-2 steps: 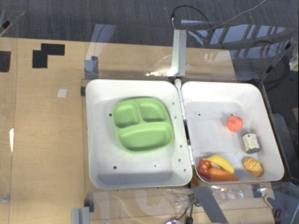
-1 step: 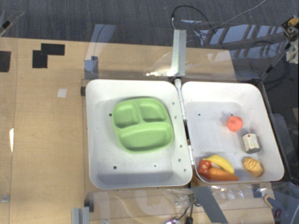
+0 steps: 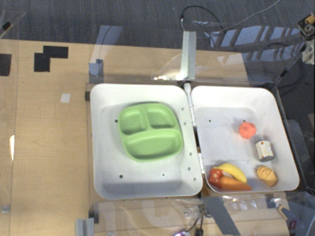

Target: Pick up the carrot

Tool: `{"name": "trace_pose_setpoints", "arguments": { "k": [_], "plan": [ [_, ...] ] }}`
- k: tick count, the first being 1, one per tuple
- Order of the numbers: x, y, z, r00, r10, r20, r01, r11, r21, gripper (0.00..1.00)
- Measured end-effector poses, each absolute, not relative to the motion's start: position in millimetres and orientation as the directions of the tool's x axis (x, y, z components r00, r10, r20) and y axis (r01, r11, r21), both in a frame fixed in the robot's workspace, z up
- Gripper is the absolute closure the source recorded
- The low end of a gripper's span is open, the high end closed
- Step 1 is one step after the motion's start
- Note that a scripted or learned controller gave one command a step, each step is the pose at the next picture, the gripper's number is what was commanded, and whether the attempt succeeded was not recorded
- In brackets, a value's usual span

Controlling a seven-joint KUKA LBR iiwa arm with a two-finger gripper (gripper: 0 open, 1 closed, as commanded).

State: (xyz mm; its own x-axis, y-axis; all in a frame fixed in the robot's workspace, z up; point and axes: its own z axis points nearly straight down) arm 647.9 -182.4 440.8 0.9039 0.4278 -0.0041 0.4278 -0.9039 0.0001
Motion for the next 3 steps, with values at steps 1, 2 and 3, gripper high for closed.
{"name": "trace_pose_setpoints", "arguments": {
  "k": [1, 2, 3],
  "plan": [
    [653.3, -204.2, 432.3, 0.978, 0.209, -0.001, 0.209, -0.978, 0.000, 1.00],
    [652.7, -203.4, 432.4, 0.930, 0.368, -0.002, 0.368, -0.930, 0.000, 1.00],
    [649.7, -204.1, 432.2, 0.941, 0.338, -0.002, 0.338, -0.941, -0.001, 1.00]
  ]
}}
